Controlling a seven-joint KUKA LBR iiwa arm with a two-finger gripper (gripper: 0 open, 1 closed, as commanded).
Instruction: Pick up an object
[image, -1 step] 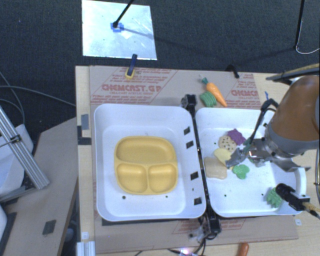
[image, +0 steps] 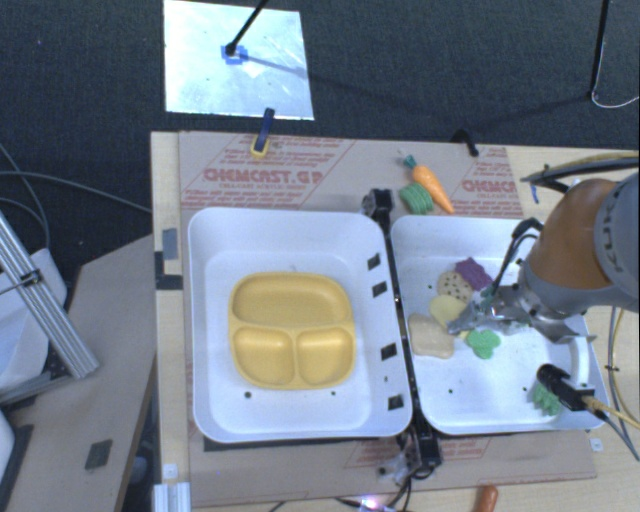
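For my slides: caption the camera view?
KUKA arm's gripper poised among small toys in the right bin; yellow divided tray in the left bin.

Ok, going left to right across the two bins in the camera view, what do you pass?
Yellow tray → beige piece → gripper → green piece → green brush.

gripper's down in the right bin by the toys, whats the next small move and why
Probably ease the gripper slightly toward the pale yellow piece and close. It sits low in the right bin among clustered toys, with that piece right at its tip and the green piece just beside, and nothing visibly between the fingers.
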